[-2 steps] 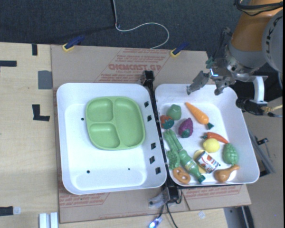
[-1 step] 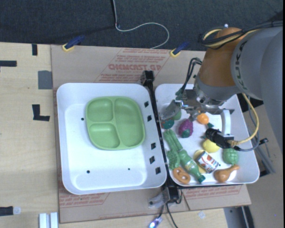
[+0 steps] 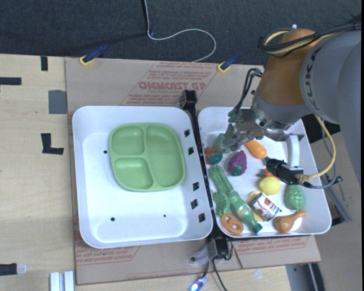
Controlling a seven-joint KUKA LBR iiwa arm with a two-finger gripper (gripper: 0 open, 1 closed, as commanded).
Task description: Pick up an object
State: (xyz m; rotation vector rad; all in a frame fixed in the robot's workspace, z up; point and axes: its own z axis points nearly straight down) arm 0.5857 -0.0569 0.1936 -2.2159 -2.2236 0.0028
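My gripper [image 3: 232, 137] hangs low over the upper left part of the right bin [image 3: 318, 223], at the end of the grey arm with the orange band. Just below it lie a purple toy fruit [image 3: 237, 162] and a teal round piece [image 3: 213, 157]. An orange carrot-like piece [image 3: 255, 148] rests to the gripper's right. Further down are a green leafy toy [image 3: 221, 187], a yellow lemon [image 3: 269, 185], a green round toy [image 3: 295, 197], a small can with a red label [image 3: 266, 206], a brown pear-shaped piece [image 3: 287, 222] and an orange ring [image 3: 232, 224].
The left bin [image 3: 91, 138] holds a green divided plate [image 3: 148, 156] in its upper middle. A black divider with clips [image 3: 197, 162] runs between the two bins. Cables loop over the dark cloth behind the bench.
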